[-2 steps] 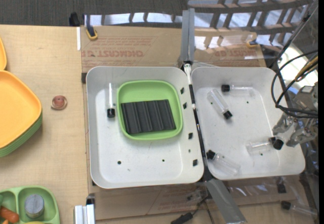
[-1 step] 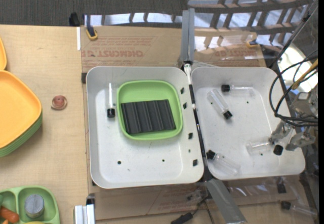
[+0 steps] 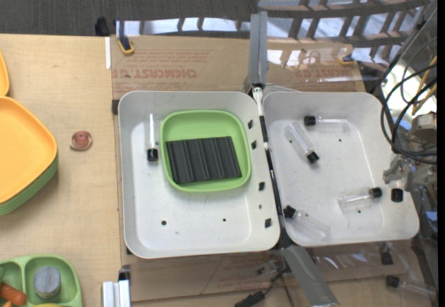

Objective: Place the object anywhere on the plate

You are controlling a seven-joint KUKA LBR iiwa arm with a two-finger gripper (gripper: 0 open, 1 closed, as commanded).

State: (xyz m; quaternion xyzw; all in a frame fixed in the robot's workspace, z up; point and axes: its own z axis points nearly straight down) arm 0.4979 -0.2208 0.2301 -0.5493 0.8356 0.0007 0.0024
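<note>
In the camera view, we see a green plate (image 3: 205, 125) bearing a black ridged block (image 3: 203, 160) in the left bin (image 3: 201, 229). A clear tube (image 3: 151, 137) lies at the plate's nine o'clock; four more lie in the right bin (image 3: 334, 226). At three o'clock the gripper (image 3: 402, 175) sits blurred; we cannot tell its opening.

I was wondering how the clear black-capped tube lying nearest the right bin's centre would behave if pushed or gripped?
The tube looks round and lies flat on the right bin, so a sideways nudge would probably roll it. Its clear, smooth-looking wall suggests a pincer could slip on it. It appears thin and hollow, so it is likely light, perhaps fragile if squeezed hard.
</note>
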